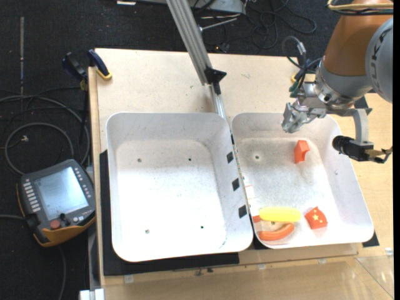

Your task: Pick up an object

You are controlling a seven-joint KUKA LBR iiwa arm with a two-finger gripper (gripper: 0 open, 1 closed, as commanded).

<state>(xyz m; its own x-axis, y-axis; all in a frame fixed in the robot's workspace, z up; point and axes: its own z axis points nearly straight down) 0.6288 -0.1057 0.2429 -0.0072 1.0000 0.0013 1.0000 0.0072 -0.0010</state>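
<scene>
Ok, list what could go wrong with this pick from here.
1. The gripper hangs over the right bin's back wall, not over any object; a straight descent could hit the rim or close on nothing.
2. The orange block, the nearest object, is small and easy to nudge aside.
3. The yellow piece lies on the orange ring against the front wall, so a grasp there may snag both.

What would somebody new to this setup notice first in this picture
The orange and grey arm stands out first, reaching in from the right with its tool hanging over the far edge of the right bin. Next come the bright pieces in that bin: an orange block near the middle, and a yellow piece, an orange ring and a red block along the near edge.
</scene>
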